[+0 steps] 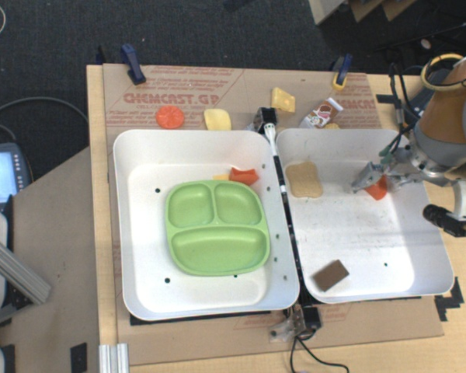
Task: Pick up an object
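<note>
Gripper low in the right white bin, near its upper right, with a small orange-red block seemingly between the fingertips or just below; grasp impossible to confirm, closure impossible to tell. Judged at the grasp stage: object reached, lift not yet made. Elsewhere: tan flat square piece, brown rectangular block, green divided plastic plate in the left white bin.
</note>
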Available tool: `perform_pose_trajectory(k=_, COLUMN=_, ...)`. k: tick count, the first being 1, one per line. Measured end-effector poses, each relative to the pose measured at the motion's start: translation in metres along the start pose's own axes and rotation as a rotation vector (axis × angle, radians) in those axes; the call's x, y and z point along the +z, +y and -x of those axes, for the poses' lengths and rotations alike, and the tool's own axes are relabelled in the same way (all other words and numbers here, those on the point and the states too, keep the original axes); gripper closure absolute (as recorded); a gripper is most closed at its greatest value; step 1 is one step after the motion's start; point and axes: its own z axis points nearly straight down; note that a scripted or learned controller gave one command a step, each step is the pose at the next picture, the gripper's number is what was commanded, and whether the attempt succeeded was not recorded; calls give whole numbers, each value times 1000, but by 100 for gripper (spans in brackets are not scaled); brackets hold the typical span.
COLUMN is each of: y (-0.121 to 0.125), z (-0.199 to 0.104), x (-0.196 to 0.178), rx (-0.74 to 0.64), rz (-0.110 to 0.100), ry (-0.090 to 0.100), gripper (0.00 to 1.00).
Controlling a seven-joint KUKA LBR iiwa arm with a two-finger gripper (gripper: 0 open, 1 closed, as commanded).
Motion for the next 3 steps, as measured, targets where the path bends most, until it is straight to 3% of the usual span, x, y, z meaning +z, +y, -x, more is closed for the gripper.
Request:
perform_pose_trajectory(k=1, y=9, z=0, x=1, rx=1, rz=-6, ry=1, gripper=0)
perform_pose_trajectory(k=2, y=10, z=0, x=-10, rx=0, rz=-1, ry=0, gripper=100)
perform_pose_trajectory(k=3, y=60, z=-108, x=-52, rx=-4, rz=8, ry=-11, gripper=100)
